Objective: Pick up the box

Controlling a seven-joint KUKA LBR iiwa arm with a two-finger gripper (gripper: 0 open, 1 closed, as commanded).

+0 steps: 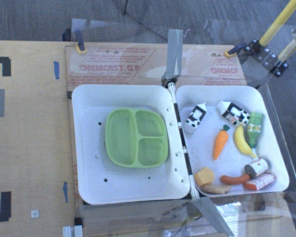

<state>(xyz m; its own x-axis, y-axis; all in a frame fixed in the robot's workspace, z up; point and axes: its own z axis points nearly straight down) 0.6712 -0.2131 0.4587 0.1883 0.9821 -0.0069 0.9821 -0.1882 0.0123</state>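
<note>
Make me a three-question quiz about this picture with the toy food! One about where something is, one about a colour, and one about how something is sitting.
1. Where is the green plate?
A. in the left bin
B. in the right bin
C. on the floor

2. What colour is the banana?
A. blue
B. yellow
C. purple

3. How is the carrot sitting?
A. standing on the plate
B. hanging outside the bin
C. lying flat in the right bin

Answers:
1. A, the plate sits in the middle of the left bin.
2. B, the banana is bright yellow beside the carrot.
3. C, the carrot lies on the right bin floor, its leafy end pointing toward the far side.
</note>
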